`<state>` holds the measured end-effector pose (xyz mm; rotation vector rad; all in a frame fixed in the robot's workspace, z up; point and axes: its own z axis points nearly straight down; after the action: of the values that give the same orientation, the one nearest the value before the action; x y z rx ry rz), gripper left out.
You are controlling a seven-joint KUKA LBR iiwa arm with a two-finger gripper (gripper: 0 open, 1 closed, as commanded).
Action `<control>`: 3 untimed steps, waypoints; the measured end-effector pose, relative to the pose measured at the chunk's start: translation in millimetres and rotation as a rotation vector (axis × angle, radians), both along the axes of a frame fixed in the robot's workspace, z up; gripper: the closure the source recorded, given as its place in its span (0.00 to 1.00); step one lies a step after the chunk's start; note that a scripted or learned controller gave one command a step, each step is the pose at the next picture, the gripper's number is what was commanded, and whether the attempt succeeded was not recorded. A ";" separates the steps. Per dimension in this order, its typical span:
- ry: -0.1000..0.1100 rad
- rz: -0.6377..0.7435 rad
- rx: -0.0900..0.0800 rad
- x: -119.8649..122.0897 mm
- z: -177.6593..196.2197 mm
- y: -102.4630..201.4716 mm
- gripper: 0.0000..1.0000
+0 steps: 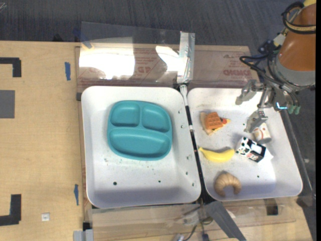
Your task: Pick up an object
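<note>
Over the right bin [286,185], I can't tell my gripper's [257,120] state; the small cream object [261,132] beneath looks light, rigid, best pinched across its middle.

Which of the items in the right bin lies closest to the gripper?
The small white-and-orange piece, directly under the gripper; the banana, croissant and waffle lie farther left.

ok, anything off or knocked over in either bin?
Nothing stands out. The teal tray sits flat in the left bin. In the right bin, the banana, croissant, waffle piece and black-and-white toy lie apart, nothing spilled.
</note>
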<state>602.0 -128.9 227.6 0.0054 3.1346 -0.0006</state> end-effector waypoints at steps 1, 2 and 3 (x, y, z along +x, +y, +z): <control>-0.014 0.199 -0.005 -4.7 -110.6 27.1 0.00; -0.024 0.200 -0.007 -1.5 -98.2 28.4 1.00; 0.002 0.027 0.002 -100.2 -40.9 90.6 1.00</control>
<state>501.8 -38.3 186.7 -0.0376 3.1365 0.0024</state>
